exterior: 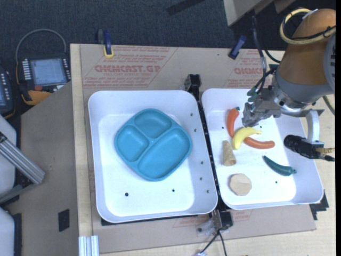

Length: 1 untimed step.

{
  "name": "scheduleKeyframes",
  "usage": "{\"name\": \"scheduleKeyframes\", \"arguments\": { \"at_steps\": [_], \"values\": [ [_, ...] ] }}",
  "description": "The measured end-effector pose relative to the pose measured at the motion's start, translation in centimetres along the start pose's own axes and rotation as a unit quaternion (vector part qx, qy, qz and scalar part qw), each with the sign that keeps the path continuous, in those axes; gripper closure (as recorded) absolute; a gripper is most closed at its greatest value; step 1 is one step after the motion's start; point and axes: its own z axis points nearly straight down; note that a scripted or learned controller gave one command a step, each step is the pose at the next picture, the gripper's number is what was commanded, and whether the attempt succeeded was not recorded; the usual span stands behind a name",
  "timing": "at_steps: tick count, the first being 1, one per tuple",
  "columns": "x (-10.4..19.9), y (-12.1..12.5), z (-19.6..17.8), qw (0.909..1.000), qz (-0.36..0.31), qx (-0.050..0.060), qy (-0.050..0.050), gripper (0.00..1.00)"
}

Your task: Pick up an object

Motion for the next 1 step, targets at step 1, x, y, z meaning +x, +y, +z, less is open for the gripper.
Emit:
{"name": "scheduleKeyframes", "arguments": {
  "at_steps": [1],
  "values": [
    [4.56, 0.97, 0.98, 1.0000, 0.002, 0.001, -0.001, 1.00]
  ]
}}
